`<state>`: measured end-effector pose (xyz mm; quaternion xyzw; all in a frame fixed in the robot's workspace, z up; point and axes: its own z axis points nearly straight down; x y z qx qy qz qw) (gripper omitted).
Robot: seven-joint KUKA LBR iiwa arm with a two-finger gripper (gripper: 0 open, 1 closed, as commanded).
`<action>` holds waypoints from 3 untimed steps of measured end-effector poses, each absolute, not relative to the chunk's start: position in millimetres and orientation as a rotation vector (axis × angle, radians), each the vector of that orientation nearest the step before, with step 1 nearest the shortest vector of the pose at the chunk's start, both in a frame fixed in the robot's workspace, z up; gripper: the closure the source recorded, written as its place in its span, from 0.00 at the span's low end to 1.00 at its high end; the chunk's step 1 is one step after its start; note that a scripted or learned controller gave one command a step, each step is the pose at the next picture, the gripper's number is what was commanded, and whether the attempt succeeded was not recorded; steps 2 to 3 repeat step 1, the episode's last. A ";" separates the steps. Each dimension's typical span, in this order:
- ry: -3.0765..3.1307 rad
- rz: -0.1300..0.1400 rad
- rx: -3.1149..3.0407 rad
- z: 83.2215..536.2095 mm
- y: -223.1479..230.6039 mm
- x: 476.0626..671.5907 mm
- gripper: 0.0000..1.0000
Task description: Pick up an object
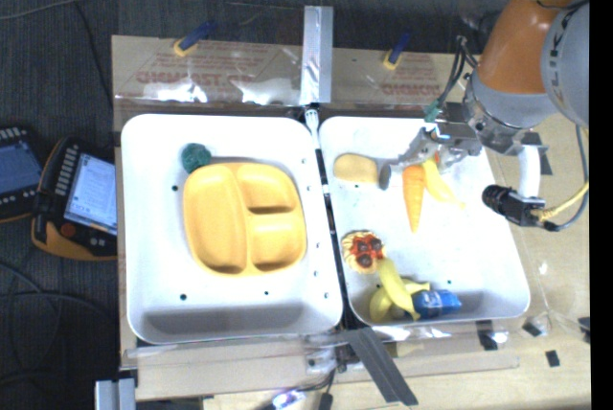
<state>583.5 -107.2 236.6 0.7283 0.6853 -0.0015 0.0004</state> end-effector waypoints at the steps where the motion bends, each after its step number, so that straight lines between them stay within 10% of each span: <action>1: 2.155 -0.009 2.285 244.8 -106.7 584.0 1.00; 3: 2.155 -0.009 2.285 244.8 -106.7 584.0 1.00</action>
